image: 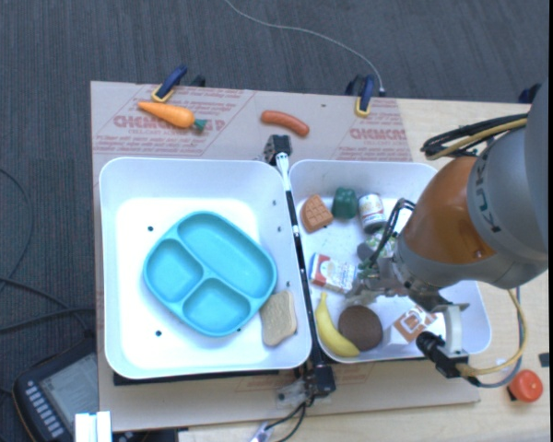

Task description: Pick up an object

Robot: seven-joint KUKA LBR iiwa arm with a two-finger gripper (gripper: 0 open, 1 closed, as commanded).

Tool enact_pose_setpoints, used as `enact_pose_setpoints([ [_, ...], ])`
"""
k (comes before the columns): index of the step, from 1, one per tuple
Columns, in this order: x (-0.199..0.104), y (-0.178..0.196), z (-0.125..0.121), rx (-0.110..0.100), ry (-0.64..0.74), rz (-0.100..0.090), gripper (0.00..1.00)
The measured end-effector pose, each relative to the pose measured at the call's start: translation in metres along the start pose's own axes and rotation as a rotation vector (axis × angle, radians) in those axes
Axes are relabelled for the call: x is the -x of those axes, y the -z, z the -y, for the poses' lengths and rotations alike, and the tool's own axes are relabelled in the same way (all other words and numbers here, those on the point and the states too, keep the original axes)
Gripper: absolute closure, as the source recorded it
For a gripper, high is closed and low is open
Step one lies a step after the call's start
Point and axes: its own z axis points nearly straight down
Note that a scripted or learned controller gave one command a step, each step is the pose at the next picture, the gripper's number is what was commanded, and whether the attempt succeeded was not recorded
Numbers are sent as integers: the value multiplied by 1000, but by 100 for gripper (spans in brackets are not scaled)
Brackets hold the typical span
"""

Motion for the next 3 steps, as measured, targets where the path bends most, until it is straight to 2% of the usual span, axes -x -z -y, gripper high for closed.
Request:
enact_pose_setpoints([
  [1,50,-11,-127,0,3,0,100],
  [2,49,-13,-125,-6,4,-2,0],
  [3,49,-2,-126,-4,5,0,100],
])
